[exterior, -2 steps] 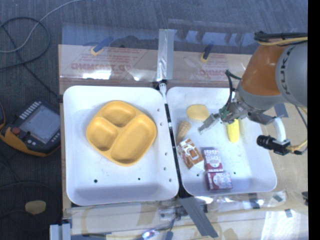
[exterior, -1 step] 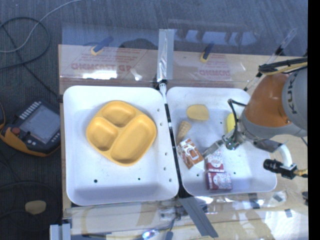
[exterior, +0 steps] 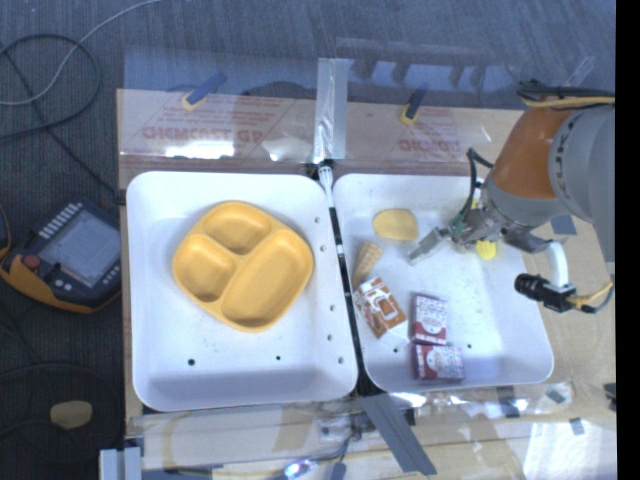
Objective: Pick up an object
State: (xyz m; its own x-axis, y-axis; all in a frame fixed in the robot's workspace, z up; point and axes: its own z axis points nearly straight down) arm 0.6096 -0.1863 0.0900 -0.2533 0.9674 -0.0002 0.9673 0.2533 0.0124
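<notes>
- I read the end effector point(exterior: 440, 240) low in the right bin point(exterior: 520, 368); open or closed, I cannot tell.
- Nearest candidate: yellow chip-like piece point(exterior: 396, 225), just at its 9 o'clock, apart.
- Cone point(exterior: 366, 259) and snack packets point(exterior: 430, 318) toward 7 o'clock.
</notes>
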